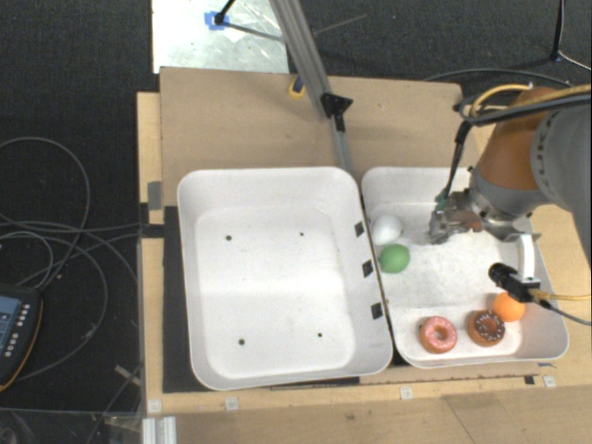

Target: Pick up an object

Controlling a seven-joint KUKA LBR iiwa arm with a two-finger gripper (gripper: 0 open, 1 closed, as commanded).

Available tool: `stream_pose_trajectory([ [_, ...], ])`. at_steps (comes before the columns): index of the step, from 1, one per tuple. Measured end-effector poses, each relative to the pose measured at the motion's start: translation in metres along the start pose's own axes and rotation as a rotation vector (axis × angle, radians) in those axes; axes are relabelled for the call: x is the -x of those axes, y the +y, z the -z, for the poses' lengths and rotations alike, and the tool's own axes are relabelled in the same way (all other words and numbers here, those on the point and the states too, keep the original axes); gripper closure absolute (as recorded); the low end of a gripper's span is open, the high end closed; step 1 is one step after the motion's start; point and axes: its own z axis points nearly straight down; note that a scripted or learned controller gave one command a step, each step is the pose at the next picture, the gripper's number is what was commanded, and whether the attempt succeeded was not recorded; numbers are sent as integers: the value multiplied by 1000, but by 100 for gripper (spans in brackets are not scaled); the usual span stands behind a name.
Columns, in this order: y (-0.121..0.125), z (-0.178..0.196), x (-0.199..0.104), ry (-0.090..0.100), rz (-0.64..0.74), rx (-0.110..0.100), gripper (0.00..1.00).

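1. Inside the right bin (pixel 555 336) lie five small things, counted one by one: one white ball (pixel 386 227), one green ball (pixel 394 258), one pink-iced donut (pixel 437 334), one chocolate-iced donut (pixel 486 327) and one orange ball (pixel 508 306).
2. Both of the first two sit against the bin's left wall, the white ball just above the green one and touching it or nearly so.
3. Both donuts lie side by side near the bin's front edge, the pink one to the left, the chocolate one just beside the orange ball.
4. Across the top of the orange ball lies a black fitting from my arm, hiding part of it.
5. My gripper (pixel 444 222) hangs over the upper middle of the right bin, to the right of the white ball and apart from it; I cannot tell how it is set, and I see nothing in it.
6. Two white bins stand side by side on the desk (pixel 398 118); the left bin (pixel 199 202) is the larger, and four small dark dots mark its floor.
7. Three black clips sit along the seam between the bins.
8. One grey pole (pixel 301 35) slants down from the top toward the bins' back edge.
9. Left of the desk, on the dark floor, lie loose cables (pixel 55 248) and one handheld pendant (pixel 17 326); its screen is too small to read, and no labels or writing can be made out anywhere.
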Motion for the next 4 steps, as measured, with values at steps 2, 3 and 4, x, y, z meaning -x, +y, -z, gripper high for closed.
stream_pose_trajectory([
  [2, 5, 111, -1, -1, 5, 4, 100],
  [3, 6, 131, 0, -1, 5, 1, 100],
  [4, 17, 141, -51, 1, 10, 0, 100],
])
